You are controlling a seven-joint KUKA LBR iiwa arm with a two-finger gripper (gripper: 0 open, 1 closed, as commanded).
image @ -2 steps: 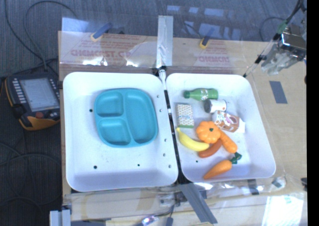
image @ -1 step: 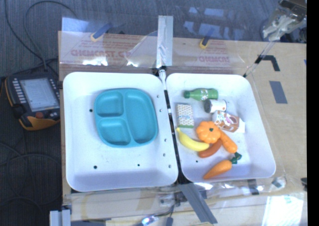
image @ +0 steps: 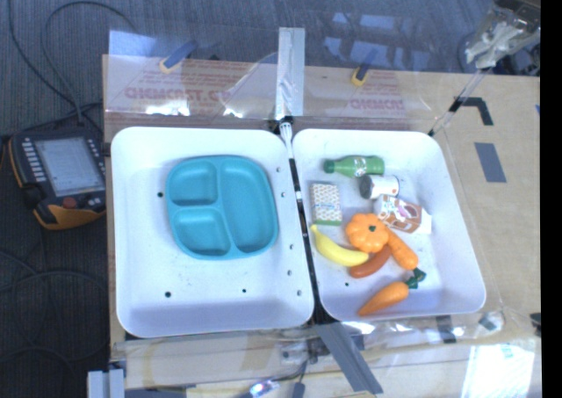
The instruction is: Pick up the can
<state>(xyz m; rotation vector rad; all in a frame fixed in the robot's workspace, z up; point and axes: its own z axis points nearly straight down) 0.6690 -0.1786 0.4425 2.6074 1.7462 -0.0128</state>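
Tool [image: 502,36] top right; one can [image: 379,186].

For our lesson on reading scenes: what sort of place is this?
Probably a robotics lab test bench: two white bins taped to cardboard, toy food such as a banana beside a can, and a teach pendant on the carpet.

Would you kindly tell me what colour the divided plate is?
The divided plate is turquoise blue, seen in the camera view.
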